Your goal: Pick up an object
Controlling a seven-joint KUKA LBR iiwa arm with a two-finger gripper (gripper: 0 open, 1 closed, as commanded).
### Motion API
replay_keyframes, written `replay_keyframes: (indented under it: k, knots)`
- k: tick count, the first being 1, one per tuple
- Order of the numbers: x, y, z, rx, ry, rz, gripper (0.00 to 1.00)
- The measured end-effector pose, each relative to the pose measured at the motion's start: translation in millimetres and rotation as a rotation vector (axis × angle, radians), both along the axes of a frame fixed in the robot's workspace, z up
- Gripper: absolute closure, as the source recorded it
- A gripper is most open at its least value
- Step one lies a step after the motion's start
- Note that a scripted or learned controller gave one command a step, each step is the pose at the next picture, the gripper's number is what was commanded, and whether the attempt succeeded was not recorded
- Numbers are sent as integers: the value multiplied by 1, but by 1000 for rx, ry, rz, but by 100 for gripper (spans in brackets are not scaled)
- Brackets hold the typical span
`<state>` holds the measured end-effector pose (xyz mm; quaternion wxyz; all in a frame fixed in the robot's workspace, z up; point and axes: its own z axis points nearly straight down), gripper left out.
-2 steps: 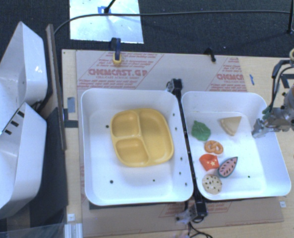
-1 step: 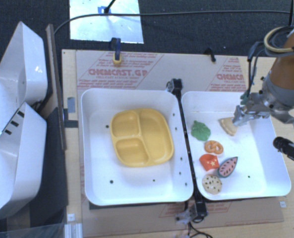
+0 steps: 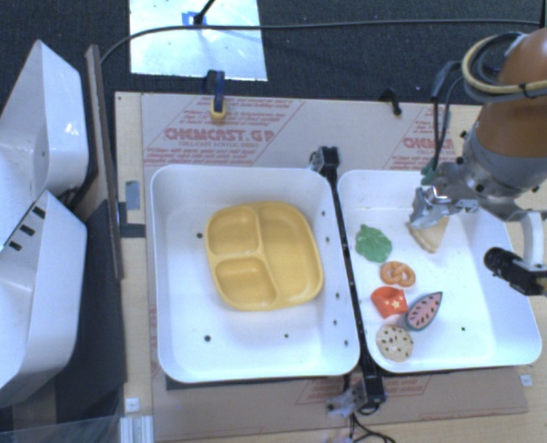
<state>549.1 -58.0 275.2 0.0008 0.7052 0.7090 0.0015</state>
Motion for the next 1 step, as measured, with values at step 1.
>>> replay_keyframes:
  k: [1]
  knots:
    - [23, 41, 1, 0, 2, -1, 100]
